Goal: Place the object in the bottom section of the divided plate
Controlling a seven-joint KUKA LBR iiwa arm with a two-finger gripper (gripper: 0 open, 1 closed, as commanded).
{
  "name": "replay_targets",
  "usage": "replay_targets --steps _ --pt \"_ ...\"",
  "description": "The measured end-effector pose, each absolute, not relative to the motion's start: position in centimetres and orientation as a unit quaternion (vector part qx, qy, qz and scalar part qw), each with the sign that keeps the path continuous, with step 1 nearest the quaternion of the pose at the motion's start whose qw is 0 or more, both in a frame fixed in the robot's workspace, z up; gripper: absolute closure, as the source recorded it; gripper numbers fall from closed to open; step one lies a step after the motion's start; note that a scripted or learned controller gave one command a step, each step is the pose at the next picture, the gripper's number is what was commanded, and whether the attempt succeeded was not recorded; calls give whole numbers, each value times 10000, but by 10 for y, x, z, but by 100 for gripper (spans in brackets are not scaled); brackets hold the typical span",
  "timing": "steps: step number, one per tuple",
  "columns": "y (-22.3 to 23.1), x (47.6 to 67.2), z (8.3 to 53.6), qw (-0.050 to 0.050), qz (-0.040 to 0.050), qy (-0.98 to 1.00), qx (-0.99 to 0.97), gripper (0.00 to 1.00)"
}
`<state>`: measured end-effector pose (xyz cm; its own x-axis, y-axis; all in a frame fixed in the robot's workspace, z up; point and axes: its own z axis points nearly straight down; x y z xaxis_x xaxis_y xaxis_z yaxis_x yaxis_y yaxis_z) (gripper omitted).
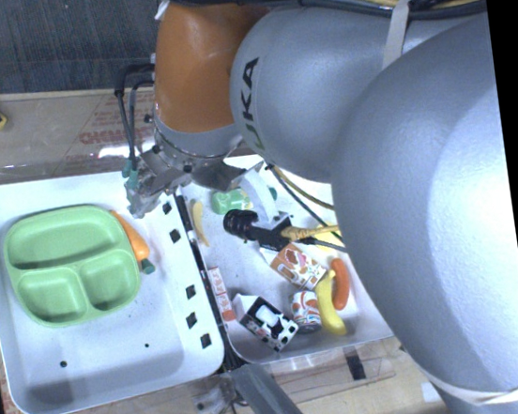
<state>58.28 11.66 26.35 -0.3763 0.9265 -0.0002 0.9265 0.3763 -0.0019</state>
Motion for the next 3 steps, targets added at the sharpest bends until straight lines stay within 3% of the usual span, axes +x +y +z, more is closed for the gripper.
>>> replay_targets --steps 1,2,3 --pt "148 611 290 -3 -1 -8938 -4484 100" --pt "151 611 300 -3 1 -8959 -4442 100" --pt "177 567 175 18 22 -8633 -5047 100"
